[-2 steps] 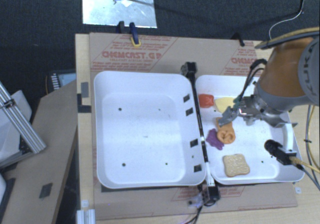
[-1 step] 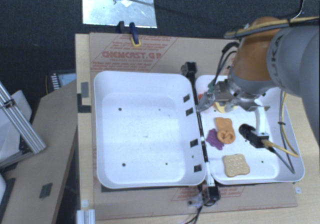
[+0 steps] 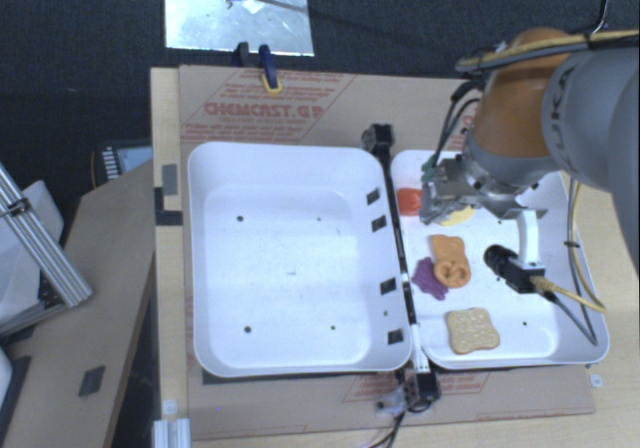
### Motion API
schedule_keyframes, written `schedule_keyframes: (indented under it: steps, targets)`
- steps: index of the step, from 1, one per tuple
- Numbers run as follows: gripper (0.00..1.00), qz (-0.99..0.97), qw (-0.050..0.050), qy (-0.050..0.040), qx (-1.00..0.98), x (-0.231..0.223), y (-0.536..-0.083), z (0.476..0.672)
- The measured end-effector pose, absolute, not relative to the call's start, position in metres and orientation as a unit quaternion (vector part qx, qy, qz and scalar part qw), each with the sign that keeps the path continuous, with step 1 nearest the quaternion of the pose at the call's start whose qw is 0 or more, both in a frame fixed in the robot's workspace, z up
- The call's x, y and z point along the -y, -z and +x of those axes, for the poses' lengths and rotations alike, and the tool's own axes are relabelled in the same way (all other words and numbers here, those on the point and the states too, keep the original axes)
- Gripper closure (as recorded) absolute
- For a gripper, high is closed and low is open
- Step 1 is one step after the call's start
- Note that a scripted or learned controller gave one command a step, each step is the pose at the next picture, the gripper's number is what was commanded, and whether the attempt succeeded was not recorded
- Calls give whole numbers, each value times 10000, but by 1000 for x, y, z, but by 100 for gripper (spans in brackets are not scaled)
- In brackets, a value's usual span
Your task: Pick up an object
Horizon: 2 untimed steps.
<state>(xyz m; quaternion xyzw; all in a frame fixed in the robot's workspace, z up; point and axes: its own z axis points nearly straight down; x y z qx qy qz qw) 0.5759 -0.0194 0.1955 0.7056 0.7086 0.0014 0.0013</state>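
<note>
The arm [image 3: 540, 106] hangs low over the right bin [image 3: 570, 336], its gripper [image 3: 440, 204] crowded by a red piece [image 3: 409, 200] and a yellow one [image 3: 452, 217] — a close could nudge both and catch neither; whether it is open I cannot tell. Also there: orange pretzel [image 3: 451, 261], purple bit [image 3: 430, 279], cracker [image 3: 471, 329] — the left bin [image 3: 290, 256] holds none.

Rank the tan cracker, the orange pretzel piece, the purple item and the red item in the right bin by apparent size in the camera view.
1. Tan cracker, largest.
2. Orange pretzel piece.
3. Purple item and red item: both partly covered, so their order is unsure.
</note>
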Motion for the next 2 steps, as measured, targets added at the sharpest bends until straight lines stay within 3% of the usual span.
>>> schedule_keyframes:
  steps: [1,2]
  targets:
    - [100,7035,19,-41,-7107,-36,-264,571]
    - [100,7035,2,-24,-7107,-86,-288,547]
